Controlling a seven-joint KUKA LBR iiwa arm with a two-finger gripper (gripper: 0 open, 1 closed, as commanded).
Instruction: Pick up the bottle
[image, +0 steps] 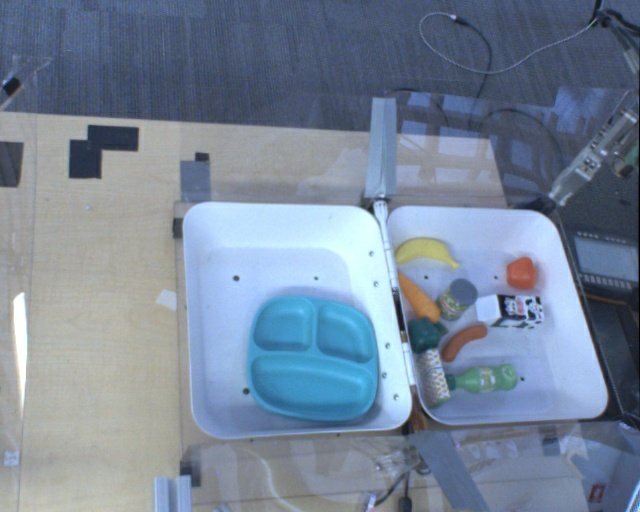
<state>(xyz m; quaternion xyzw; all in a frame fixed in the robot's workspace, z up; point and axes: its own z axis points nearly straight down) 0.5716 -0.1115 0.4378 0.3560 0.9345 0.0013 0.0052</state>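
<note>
No text, number or brand can be read anywhere. A black-and-white pattern is seen on the small carton (521, 310) in the right bin (575, 300), but no letters can be made out. A pale label is wrapped around the green bottle (484, 379), its print too small to be told. Something is printed on the round tin (459, 297), also illegible. Black patches (100, 148) are stuck on the bench (90, 330); no writing is borne by them.
</note>
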